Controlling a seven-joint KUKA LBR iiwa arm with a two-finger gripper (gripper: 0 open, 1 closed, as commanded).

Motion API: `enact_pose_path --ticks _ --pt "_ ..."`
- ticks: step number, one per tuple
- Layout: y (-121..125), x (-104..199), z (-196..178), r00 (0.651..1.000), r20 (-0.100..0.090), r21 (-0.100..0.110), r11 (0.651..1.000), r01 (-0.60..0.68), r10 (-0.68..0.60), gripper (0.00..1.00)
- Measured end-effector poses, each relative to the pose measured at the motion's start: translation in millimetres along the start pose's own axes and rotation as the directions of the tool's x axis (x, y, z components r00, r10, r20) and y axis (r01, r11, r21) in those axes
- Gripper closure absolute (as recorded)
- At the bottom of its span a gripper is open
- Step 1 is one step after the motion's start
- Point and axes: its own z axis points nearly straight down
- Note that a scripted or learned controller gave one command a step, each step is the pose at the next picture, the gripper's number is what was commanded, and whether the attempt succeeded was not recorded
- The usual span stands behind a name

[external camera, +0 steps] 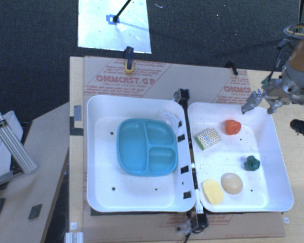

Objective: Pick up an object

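In the right bin (278, 148), nearest lie a yellow piece (213, 191) and a beige ball (232, 183). Farther are a green object (252, 163), a patterned block (208, 139) and an orange object (232, 127). Above the far right corner hangs the gripper (261, 104), fingers spread, holding nothing. A blue tray (146, 146) lies in the left bin (98, 156).

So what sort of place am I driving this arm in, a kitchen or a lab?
Most likely a robotics lab bench. Two shallow white plastic bins sit clamped on a cardboard sheet, holding a blue divided tray and toy-like items such as an orange-red lump. The grey gripper hangs above.
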Motion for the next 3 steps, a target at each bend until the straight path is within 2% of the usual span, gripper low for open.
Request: enact_pose_path --ticks 1,2,3 --pt "2.7 0.6 -8.4 1.000 0.003 -0.013 1.000 0.003 -0.003 0.00" --pt "4.5 -0.1 53.9 1.000 0.002 -0.009 1.000 0.002 -0.002 0.00" --pt "7.3 2.2 95.3 1.000 0.003 -0.010 1.000 0.006 -0.006 0.00"
